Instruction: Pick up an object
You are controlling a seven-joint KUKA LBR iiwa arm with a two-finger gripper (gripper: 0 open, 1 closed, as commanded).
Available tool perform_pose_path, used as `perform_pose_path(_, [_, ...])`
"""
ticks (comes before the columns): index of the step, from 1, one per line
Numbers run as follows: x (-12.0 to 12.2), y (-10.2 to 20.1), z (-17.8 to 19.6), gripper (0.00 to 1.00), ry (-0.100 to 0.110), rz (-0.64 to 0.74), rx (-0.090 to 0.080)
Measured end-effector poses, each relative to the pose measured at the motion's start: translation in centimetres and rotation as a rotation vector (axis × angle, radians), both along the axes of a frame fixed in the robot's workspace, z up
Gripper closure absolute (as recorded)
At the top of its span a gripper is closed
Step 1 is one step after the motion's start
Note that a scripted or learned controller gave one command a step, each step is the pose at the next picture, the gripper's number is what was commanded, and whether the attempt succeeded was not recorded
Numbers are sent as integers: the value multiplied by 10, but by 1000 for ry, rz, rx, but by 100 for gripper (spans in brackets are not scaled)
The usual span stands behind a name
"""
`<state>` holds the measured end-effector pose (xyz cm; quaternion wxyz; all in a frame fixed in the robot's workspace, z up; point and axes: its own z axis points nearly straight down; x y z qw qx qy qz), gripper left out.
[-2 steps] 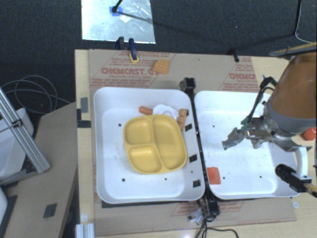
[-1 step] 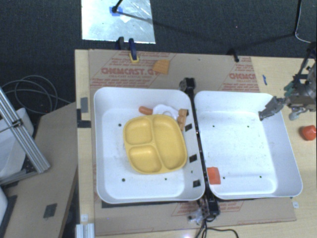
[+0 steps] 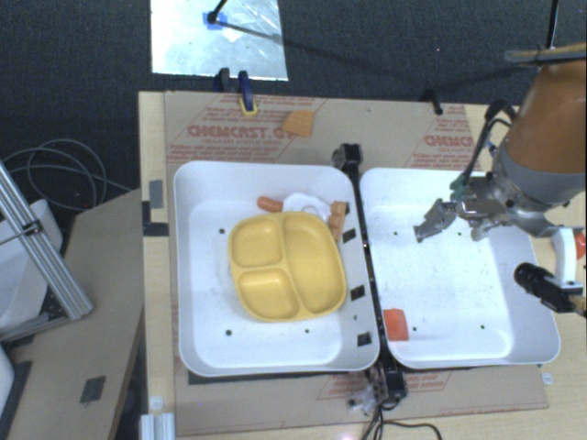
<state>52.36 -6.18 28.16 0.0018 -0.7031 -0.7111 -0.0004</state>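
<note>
Objects to choose from lie mostly in the left bin (image 3: 197, 337): a yellow three-compartment tray (image 3: 286, 266) sits near its middle, with a small orange sausage-shaped piece (image 3: 270, 204) and a white item (image 3: 305, 205) just beyond the tray's far edge, and a small tan block (image 3: 338, 216) against the bin's right wall. The right bin (image 3: 523, 342) carries a single orange-red block (image 3: 394, 324), tucked into its near-left corner beside the divider between the two bins.

The gripper (image 3: 456, 218) hangs over the right bin's far half, toward its middle, well apart from the orange-red block. Its two fingers are spread and nothing sits between them.

Several things could spoil a try from here, as I judge it. Coming straight down, the fingers would close on bare bin floor. The orange-red block is so close to the corner wall that one finger may strike the rim or push the block harder into the corner instead of straddling it. In the left bin, the tray looks too wide and smooth for a two-finger grasp, and the small pieces crowd against it.
</note>
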Motion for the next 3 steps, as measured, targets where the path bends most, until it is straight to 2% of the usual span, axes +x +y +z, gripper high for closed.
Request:
perform_pose_path(1, [-37,48,16,0,-4,-2,-1])
perform_pose_path(2, [-32,-69,-10,0,-2,-21,-7])
perform_pose_path(3, [-36,2,-42,0,-1,-3,-1])
